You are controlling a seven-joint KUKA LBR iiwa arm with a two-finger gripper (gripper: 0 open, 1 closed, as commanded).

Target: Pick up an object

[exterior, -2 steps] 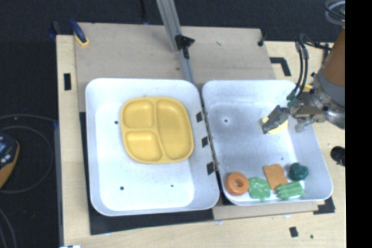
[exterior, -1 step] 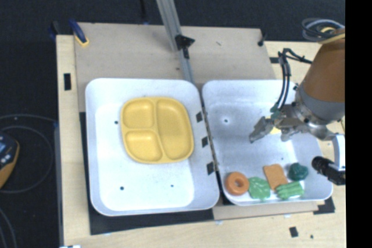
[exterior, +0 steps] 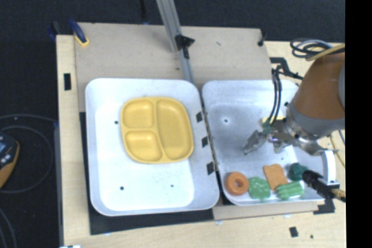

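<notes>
While the gripper [exterior: 254, 143] hovers mid-right with jaws apart, grasping nothing, toys sit along the right bin [exterior: 232, 101]'s lower edge. The green pickle [exterior: 290, 189] lies long axis left-right.

One fixed camera looks down aslant on both bins [exterior: 104, 125].

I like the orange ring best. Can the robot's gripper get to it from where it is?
Probably yes. The gripper hangs over the right bin, and the orange ring lies just below it near the front wall, uncovered, with a green piece touching its right side.
</notes>
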